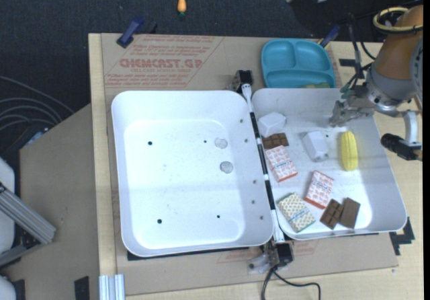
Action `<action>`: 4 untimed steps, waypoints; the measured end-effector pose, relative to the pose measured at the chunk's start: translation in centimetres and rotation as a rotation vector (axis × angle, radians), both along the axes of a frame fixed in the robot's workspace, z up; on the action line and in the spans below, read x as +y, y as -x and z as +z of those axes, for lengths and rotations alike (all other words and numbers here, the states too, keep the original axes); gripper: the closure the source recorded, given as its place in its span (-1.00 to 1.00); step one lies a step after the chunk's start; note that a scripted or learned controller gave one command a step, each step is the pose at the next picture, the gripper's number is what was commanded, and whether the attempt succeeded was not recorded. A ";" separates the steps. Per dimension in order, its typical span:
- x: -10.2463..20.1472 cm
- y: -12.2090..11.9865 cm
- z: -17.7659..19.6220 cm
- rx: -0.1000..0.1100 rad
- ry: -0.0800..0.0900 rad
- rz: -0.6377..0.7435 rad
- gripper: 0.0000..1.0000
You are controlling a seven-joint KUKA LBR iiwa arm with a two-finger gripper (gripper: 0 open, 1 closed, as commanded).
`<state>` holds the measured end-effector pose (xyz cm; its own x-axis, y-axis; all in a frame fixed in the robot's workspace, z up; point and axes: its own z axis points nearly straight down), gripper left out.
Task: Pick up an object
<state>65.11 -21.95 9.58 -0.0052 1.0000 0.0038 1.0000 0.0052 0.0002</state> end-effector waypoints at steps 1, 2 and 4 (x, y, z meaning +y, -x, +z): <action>0.2 0.0 -0.1 0.000 -0.004 0.001 -1.00; 0.2 1.4 -0.9 -0.003 -0.006 0.000 -1.00; 0.1 4.3 -1.0 -0.002 -0.005 0.000 -1.00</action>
